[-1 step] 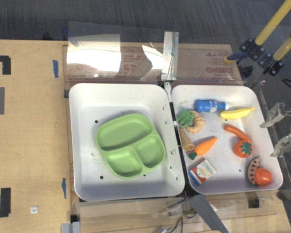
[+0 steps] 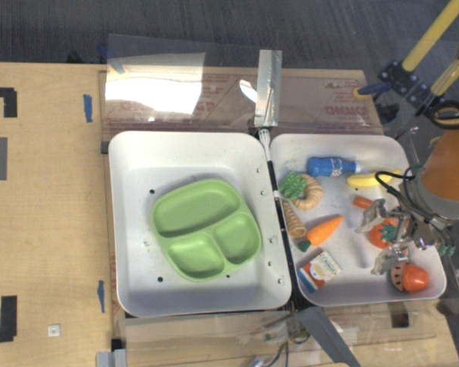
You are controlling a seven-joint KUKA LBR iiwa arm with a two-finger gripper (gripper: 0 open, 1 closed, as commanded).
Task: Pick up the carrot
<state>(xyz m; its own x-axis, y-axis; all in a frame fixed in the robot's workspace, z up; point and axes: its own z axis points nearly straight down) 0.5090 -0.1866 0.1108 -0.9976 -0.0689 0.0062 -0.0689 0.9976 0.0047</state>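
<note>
In the right-hand bin (image 2: 333, 297), toward its middle, I see the carrot (image 2: 324, 230) lying at a slant, orange tip pointing to about two o'clock and green top at its lower left end. My gripper (image 2: 390, 243) sits at roughly three o'clock from the carrot, near it but apart, low over the bin's right side amid a tangle of metal and cables. I cannot tell whether its jaws are released or clenched; nothing that I can make out sits between them.

At eleven o'clock from the carrot lies a tan ring-shaped toy (image 2: 312, 193) with a green leafy piece (image 2: 294, 183) touching it. A blue bottle (image 2: 330, 166) lies at twelve o'clock near the bin's far wall, with a yellow banana (image 2: 363, 180) just to its right. A small printed carton (image 2: 320, 270) lies at six o'clock. A red tomato-like toy (image 2: 409, 277) rests in the near right corner.

The left bin (image 2: 130, 228) holds a green divided plate (image 2: 206, 228) with three compartments.
</note>
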